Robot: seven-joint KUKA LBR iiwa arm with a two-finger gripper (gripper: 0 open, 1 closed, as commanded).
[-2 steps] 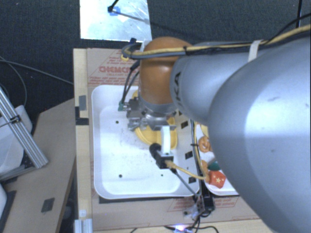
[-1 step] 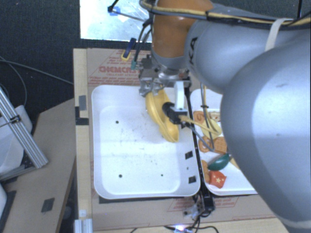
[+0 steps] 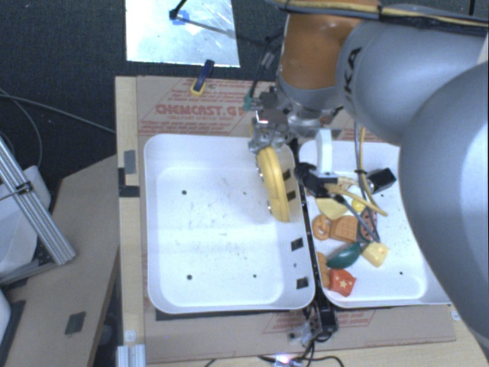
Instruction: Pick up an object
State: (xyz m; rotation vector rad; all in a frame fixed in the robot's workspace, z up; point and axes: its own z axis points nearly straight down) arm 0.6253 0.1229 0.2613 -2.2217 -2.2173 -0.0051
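Gripper [image 3: 269, 145] hangs over the divider between the bins, jaws clamped on a yellow banana [image 3: 273, 182] that dangles over the left bin's [image 3: 206, 243] right edge, beside the right bin's [image 3: 397, 277] toy pile [image 3: 348, 232].

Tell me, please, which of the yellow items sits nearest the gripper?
The long yellow banana-shaped piece, hanging directly under the gripper over the left bin's right edge. The other yellow pieces lie lower in the right bin pile.

Robotics lab: KUKA arm [image 3: 428, 75], white bins [image 3: 164, 228], loose cables [image 3: 23, 113].
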